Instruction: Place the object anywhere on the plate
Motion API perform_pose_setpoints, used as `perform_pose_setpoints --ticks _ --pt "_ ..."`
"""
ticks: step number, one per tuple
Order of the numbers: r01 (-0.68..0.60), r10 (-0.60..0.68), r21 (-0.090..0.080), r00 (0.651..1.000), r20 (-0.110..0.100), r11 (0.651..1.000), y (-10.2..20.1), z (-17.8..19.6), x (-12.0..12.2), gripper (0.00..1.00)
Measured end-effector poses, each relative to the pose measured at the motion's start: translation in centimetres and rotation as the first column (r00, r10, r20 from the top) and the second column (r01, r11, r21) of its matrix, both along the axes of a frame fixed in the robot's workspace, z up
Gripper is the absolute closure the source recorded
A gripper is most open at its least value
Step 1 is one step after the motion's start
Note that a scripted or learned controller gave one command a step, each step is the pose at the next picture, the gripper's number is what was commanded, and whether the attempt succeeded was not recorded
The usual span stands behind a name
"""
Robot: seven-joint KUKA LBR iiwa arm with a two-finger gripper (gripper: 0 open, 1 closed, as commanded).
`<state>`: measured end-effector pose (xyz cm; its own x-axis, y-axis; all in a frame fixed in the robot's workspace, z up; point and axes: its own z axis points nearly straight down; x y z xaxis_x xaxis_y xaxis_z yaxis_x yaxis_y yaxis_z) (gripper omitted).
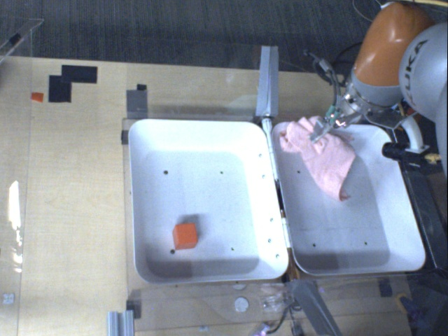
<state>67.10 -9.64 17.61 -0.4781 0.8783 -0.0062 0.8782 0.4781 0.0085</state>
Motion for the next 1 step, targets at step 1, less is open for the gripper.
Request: perform_pose_setpoints --ticks 1 --pt "-0.006 0.006 0.000 1.000 0.002 1.000 0.18 5.15 0.29 1.00"
